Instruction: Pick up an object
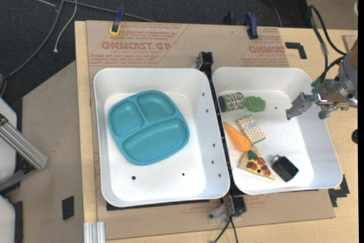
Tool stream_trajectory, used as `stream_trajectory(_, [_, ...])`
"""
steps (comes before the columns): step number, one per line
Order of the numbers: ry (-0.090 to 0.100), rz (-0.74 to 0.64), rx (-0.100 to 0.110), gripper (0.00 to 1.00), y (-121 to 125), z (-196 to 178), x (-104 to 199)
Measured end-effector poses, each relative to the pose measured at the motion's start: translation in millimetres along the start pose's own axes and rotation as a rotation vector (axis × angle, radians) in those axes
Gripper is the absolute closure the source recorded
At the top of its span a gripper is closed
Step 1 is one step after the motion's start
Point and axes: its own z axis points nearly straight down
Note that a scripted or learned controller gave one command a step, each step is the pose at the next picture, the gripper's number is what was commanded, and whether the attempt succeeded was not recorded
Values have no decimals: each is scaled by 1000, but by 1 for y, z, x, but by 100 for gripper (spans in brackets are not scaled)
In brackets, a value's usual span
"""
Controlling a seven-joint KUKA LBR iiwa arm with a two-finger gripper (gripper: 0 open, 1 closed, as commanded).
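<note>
The right bin (318, 179) holds several small items along its left side. These are a green can (231, 101), a bumpy green toy (256, 103), a patterned packet (251, 128), an orange carrot (237, 136), a pizza slice (256, 165) and a black block (285, 168). My gripper (310, 109) hovers over the bin's right part, near its right wall. It is open, with nothing between its fingers. The nearest items, the green toy and the packet, lie well to its left.
A blue divided plate (149, 126) lies in the left bin (108, 179). A black bracket (205, 60) sits at the top of the wall between the bins. Blue clamps (118, 20) (251, 24) hold the cardboard base. Cables hang at the right, behind the arm.
</note>
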Motion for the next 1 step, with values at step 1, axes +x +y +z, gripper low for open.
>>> stream_trajectory(1, [-1,-1,-4,0,1,-2,0])
